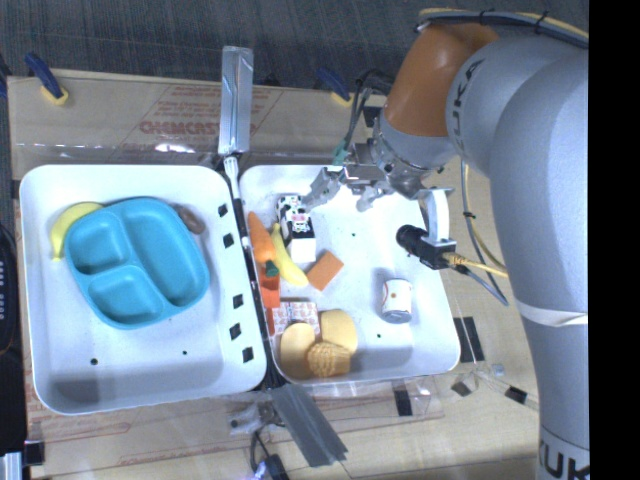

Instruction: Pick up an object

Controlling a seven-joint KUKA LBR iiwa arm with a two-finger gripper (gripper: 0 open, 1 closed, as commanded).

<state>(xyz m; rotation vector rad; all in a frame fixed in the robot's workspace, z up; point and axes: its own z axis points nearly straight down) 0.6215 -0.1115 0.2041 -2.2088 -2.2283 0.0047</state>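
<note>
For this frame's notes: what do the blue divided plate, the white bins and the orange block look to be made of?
Blue divided plate: likely moulded plastic, with one even colour, rounded compartment walls and a soft sheen.
White bins: probably thin formed plastic, smooth and slightly glossy, with rounded corners and rolled rims.
Orange block: matte, flat-faced; foam or painted wood, I cannot tell which.

My candidate objects lie in the right bin [440,343]: carrot [260,236], banana [288,263], orange block [325,270], white can [397,299], tan lumps [318,345].
</note>
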